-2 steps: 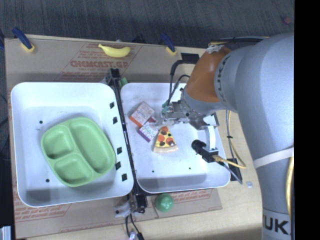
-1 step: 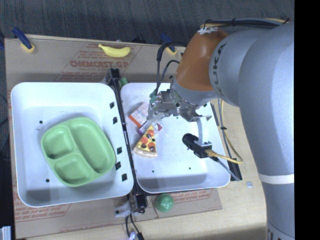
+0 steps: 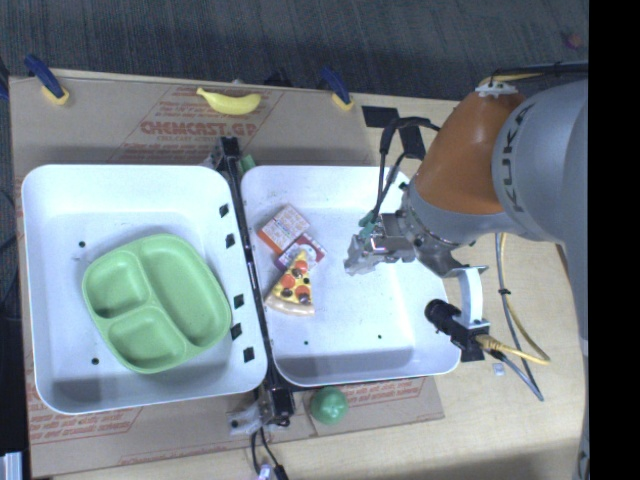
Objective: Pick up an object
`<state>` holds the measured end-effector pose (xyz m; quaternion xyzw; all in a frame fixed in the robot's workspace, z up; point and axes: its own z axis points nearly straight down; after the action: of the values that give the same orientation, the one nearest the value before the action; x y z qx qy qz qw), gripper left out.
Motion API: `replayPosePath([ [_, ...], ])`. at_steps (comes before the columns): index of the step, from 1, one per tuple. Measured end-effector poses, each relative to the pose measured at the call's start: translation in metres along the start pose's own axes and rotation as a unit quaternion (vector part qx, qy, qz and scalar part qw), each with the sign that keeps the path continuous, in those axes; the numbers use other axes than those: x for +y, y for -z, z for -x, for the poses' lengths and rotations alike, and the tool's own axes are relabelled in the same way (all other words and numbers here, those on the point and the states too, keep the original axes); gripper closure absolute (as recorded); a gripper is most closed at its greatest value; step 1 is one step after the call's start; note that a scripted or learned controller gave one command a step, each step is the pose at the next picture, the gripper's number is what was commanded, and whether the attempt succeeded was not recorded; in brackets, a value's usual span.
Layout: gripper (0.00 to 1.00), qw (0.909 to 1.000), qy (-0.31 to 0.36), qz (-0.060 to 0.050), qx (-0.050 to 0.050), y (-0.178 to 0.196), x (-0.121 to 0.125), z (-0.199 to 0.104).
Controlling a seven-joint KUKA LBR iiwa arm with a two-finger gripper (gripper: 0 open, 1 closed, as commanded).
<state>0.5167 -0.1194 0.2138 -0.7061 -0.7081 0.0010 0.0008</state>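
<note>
A sheet of brown printed cardboard (image 3: 180, 128) covers the bench and carries two shallow white bins; the left bin (image 3: 50, 268) holds a light green plastic plate with three compartments (image 3: 153, 300). In the right bin (image 3: 340, 353) a toy pizza slice (image 3: 292, 285) lies just below a small red and white packet (image 3: 288, 228), and the gripper (image 3: 362, 255) hangs to their right, apart from both, with nothing between it and them. A yellow toy banana (image 3: 229, 99) lies on the cardboard behind the bins and a green ball (image 3: 327, 405) in front of them.
</note>
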Motion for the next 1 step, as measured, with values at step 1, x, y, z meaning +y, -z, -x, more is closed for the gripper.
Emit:
replayPosePath([
  [1,1.00,1.0000,0.002,0.000,0.000,-0.0104,-0.0405,0.0126],
])
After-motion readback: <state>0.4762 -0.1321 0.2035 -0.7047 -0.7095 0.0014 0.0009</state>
